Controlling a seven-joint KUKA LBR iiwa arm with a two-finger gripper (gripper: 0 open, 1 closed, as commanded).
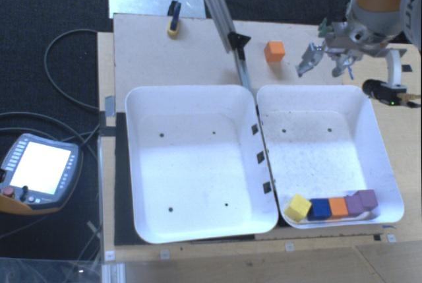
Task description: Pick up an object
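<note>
Several small cubes lie in a row along the near wall of the right bin [379,136]: a yellow cube [297,207], a blue cube [320,208], an orange cube [338,206] and two purple cubes [362,201]. Another orange cube [275,51] sits on the bench behind the bins. My gripper [325,64] hangs above the far edge of the right bin, to the right of that orange cube, with its fingers spread open and nothing between them.
The left bin [142,143] stands beside the right one. A slanted metal pole [217,4] crosses the bench behind the bins, with a yellow-and-blue clamp [174,19] at the far left. A teach pendant [38,171] and cables lie left of the bench.
</note>
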